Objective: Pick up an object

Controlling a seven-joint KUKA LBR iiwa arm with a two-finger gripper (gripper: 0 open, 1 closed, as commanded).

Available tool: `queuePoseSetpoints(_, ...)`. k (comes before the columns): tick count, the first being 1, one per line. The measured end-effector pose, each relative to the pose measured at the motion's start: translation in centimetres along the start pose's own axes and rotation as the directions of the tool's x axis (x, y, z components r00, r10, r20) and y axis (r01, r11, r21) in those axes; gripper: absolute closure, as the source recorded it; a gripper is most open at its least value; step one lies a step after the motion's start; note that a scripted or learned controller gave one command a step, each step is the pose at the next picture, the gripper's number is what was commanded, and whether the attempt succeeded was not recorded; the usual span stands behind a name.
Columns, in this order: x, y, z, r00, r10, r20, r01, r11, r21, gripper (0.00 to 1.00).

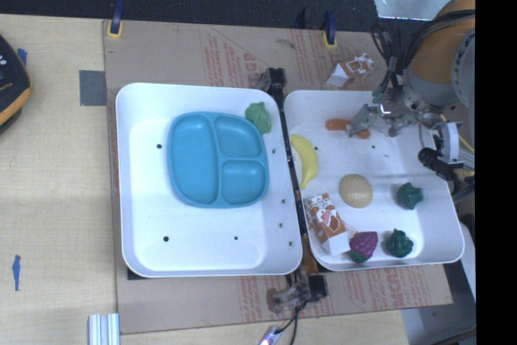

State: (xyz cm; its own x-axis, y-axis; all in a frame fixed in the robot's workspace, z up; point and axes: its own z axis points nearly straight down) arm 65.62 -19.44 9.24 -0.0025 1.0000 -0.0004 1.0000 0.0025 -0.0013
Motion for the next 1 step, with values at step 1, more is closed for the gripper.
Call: queuePoseSetpoints(1,-1.72,0.03,-0.25,1.000,-0.001,0.001,0.001,1.000,-0.001,0.00)
